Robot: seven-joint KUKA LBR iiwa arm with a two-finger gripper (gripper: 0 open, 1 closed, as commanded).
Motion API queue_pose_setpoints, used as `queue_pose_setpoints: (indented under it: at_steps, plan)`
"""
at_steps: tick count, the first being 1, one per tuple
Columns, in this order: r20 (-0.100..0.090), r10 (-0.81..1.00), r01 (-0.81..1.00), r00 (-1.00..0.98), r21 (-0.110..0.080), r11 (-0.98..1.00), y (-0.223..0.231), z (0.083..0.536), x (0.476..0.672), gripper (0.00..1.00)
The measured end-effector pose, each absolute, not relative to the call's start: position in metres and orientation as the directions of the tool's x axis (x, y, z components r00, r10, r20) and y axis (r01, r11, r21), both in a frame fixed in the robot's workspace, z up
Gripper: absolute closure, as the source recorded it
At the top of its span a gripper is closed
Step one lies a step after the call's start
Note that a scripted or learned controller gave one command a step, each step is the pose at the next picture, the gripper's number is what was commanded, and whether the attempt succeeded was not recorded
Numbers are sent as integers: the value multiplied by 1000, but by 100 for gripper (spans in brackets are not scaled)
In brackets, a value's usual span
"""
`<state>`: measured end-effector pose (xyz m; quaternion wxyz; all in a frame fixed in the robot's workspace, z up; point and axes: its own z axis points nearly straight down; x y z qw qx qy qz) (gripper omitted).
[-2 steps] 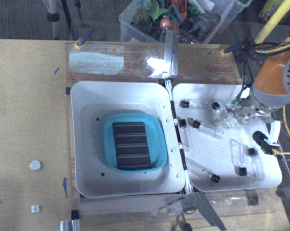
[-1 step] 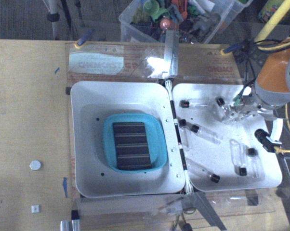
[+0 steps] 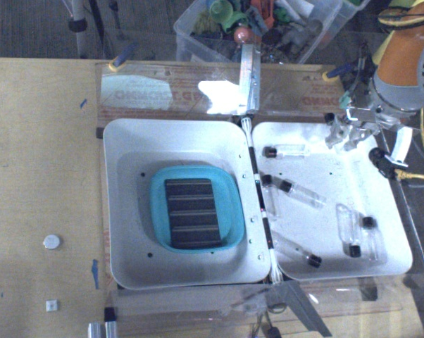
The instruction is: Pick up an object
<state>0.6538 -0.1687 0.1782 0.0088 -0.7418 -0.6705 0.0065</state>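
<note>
Bench of pale tan board [image 3: 36, 153], bearing two shallow white bins side by side; behind them a clear plastic tote of mixed coloured toys [image 3: 261, 13] on grey carpet; on the board to the left, a small white disc [image 3: 51, 242].

Left white bin [image 3: 120, 146]: one item, a light-blue rounded plastic tray with a dark ribbed insert [image 3: 194, 208], lying flat near the middle of the bin floor.

Right white bin [image 3: 402, 252]: several clear plastic tubes with black caps, all lying flat; one clear tube by the far-left corner [image 3: 286, 151], long axis roughly across the bin; one clear tube slanting down to the right [image 3: 301, 191], near the dividing rim; one clear tube at the near-left edge [image 3: 296, 253], also slanted; two short clear vials close together near the right wall [image 3: 358, 232], set roughly front to back.

Tool: grey arm with orange band [image 3: 402, 62], entering from the right; two-finger gripper [image 3: 347, 131] over the far-right corner of the right bin; you cannot tell from this angle how it is set, and nothing is seen held in it.

Relation to weigh: every tube lies toward the near and left side of the gripper; the far-left tube looks nearest, well apart, its axis pointing roughly at the tool; you would likely need to close across that axis, not along it.
</note>
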Motion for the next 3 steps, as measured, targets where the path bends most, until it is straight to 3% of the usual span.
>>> queue_pose_setpoints:
  at_steps: [1, 2, 3]
  plan:
    - [-1, 995, 995, 97, -25, -97, -168, 187, 654, 100]
    - [0, 990, 990, 143, -3, -143, -102, 209, 656, 100]
    - [-1, 972, 972, 237, 2, -237, -50, 209, 667, 100]
